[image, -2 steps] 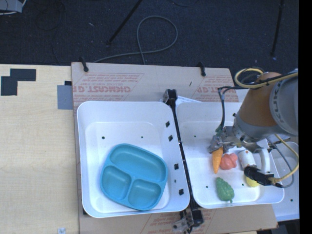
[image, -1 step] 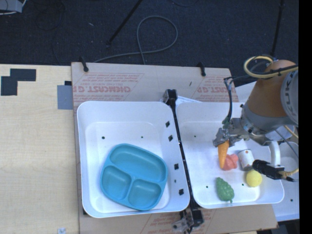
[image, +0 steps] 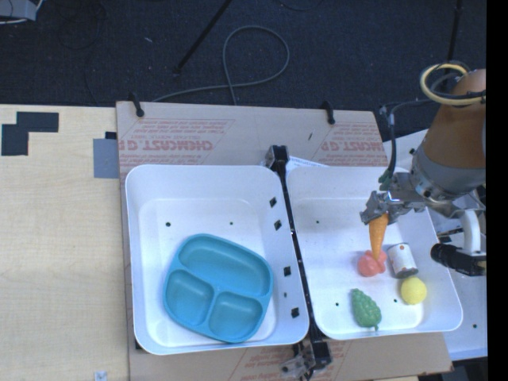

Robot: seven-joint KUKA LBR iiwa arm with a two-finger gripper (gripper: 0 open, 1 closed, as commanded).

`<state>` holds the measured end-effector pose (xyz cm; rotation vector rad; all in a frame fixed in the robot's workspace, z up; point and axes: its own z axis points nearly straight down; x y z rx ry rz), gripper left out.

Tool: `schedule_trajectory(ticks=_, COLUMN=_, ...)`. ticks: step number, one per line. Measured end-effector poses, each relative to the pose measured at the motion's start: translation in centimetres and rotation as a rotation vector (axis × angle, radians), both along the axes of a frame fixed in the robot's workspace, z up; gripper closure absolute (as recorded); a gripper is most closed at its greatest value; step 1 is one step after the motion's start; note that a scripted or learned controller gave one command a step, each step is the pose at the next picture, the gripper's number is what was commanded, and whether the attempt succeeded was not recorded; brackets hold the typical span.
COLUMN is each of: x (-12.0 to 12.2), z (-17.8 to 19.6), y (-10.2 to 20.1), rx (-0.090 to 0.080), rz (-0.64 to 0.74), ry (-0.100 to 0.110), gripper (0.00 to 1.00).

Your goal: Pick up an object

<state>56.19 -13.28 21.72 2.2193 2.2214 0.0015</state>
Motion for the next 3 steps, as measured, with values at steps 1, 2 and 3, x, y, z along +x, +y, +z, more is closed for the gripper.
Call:
schedule_trajectory(ticks=1, x=0.5, z=4.4, y=-0.6, rx=0.000, rz=0.000, ry=0.001, gripper=1.00)
schedule_trajectory(ticks=2, x=-0.9, z=2.8, y=3.9, rx=0.003, rz=0.002, ry=0.007, gripper=1.00)
schedule_trajectory(ticks=3, x=-2.1, z=3.3, y=8.8, rx=0.002, rz=0.001, ry=0.006, gripper=1.00)
